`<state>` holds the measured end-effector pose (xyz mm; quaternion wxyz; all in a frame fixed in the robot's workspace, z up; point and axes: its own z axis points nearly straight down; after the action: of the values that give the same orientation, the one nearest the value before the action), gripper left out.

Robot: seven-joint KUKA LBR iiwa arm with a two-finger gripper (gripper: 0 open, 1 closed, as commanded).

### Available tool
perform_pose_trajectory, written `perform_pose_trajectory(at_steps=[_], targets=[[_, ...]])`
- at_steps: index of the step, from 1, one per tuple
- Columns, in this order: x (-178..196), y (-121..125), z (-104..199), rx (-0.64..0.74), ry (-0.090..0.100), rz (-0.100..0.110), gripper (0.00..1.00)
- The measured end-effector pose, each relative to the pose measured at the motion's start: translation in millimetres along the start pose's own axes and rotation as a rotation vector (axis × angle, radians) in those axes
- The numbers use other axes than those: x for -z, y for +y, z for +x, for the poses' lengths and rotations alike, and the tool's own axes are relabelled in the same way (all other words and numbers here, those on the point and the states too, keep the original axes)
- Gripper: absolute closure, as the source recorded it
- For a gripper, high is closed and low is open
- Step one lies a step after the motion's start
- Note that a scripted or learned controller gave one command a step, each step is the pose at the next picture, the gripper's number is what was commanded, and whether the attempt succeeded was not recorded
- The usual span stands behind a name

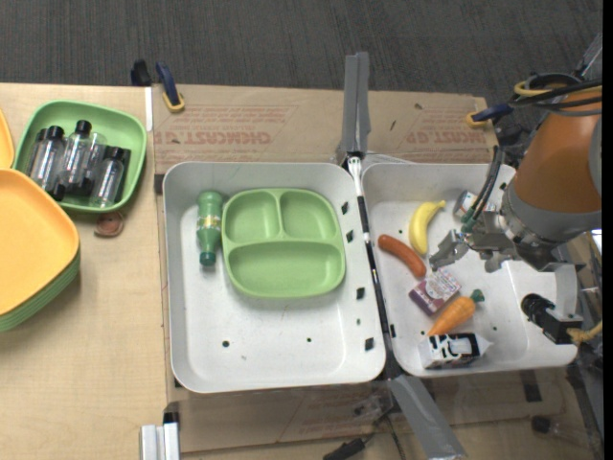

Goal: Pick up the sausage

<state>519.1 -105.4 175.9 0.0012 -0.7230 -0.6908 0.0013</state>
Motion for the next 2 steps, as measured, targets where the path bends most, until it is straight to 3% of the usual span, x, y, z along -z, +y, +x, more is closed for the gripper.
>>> perform_pose_trajectory(at_steps=[1, 2], targets=[[-82.3, 8.4, 12.5, -0.002, -0.001, -0.008, 0.0], [-83.9, 63.6, 14.9, 0.156, 0.0, -0.003, 0.0]])
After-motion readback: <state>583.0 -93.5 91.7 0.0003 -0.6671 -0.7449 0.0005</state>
